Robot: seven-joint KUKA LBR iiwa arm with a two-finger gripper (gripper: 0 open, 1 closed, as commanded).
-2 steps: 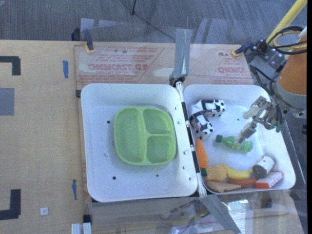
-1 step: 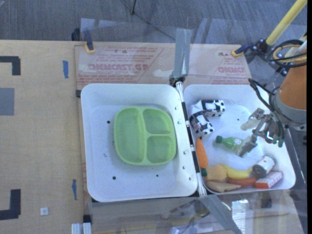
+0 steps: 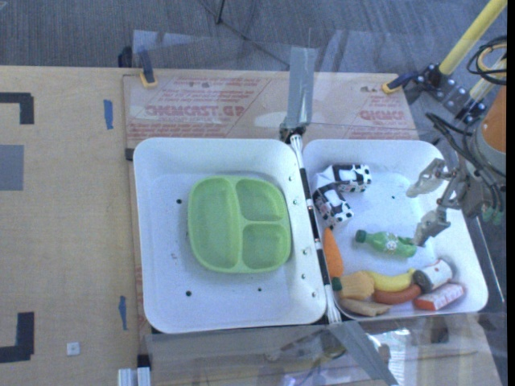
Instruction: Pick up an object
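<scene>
My gripper (image 3: 424, 208) hangs open over the right side of the right bin (image 3: 386, 155), its two fingers spread apart with nothing between them. Just left of the lower finger lies a green bottle (image 3: 386, 244). Two black-and-white toy cows (image 3: 352, 175) (image 3: 334, 203) rest at the bin's left. An orange carrot (image 3: 332, 253) lies along the left wall. At the front sit a yellow banana (image 3: 394, 281), a red sausage (image 3: 396, 295), a white and red can (image 3: 433, 275) and a red packet (image 3: 442, 297).
The left bin (image 3: 161, 296) holds a green divided plate (image 3: 239, 223). The arm's grey wrist and cables (image 3: 475, 167) stand over the right bin's right rim. A yellow pole (image 3: 475, 26) leans at the top right.
</scene>
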